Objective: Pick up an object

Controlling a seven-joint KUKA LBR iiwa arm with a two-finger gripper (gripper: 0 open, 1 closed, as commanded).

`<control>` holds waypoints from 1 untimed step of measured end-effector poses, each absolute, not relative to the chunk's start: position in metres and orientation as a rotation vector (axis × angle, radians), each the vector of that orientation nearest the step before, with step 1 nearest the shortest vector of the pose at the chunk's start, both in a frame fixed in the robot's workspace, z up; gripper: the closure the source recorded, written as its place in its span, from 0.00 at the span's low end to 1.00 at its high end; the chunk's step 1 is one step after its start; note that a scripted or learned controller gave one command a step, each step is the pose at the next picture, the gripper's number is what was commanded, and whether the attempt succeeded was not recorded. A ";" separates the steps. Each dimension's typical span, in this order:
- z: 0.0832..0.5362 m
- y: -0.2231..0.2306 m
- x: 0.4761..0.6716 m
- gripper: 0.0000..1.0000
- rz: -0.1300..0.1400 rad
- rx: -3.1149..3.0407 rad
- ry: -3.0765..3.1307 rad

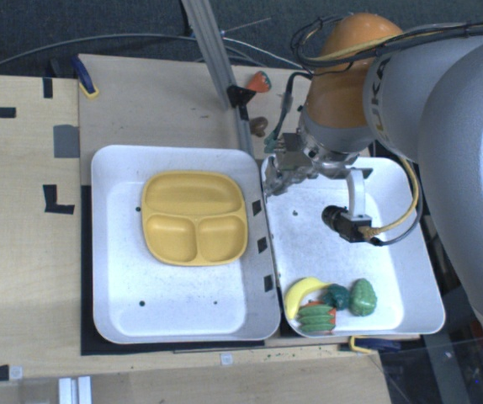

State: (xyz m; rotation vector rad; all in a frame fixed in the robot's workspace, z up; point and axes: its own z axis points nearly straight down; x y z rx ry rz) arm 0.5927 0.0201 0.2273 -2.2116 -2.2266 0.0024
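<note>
Pincer (279, 179) low in right bin (393, 263), toys (332, 300) well apart

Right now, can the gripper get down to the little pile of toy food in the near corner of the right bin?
Probably yes. The gripper hangs at the far left corner of the right bin, and bare bin floor lies between it and the toy food. The pile hugs the bin's near wall, which could crowd a grasp.

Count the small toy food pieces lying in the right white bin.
4, clustered at the right white bin's near-left corner: a yellow toy banana, a red-and-green toy piece just below it, a dark teal toy piece, and a green lumpy toy vegetable. More could be hidden under the arm.
</note>
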 end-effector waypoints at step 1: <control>0.222 0.082 0.595 1.00 0.001 -2.210 -2.229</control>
